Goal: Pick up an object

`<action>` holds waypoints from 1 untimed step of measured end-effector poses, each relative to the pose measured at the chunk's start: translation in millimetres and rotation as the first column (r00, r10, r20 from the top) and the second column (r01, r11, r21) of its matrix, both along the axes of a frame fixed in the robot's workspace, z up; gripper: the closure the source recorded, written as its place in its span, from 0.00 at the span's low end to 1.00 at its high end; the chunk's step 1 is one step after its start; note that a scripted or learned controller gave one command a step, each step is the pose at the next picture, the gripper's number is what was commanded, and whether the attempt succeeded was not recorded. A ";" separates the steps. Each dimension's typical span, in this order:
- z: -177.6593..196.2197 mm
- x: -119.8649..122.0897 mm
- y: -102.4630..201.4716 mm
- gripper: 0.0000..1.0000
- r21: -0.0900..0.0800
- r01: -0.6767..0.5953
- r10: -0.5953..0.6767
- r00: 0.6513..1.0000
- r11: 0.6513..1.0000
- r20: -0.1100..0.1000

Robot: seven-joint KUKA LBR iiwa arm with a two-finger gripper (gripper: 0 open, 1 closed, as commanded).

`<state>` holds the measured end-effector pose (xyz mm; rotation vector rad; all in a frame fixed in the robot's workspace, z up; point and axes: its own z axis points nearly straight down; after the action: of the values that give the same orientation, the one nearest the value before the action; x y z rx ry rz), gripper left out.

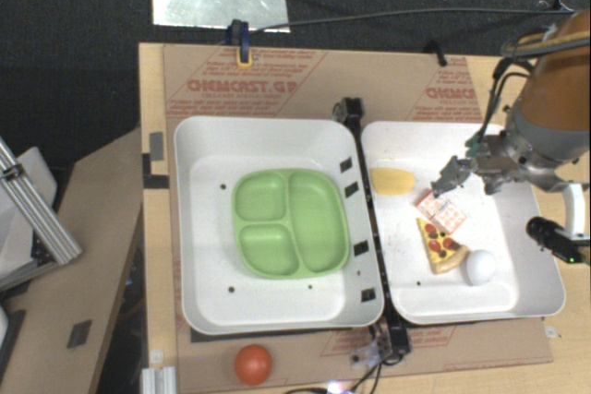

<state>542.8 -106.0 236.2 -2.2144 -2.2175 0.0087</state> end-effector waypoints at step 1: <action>5.5 2.3 0.1 0.00 -0.001 -0.002 0.002 1.000 1.000 0.011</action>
<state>545.0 -105.9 241.7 -2.2180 -2.2259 -0.0019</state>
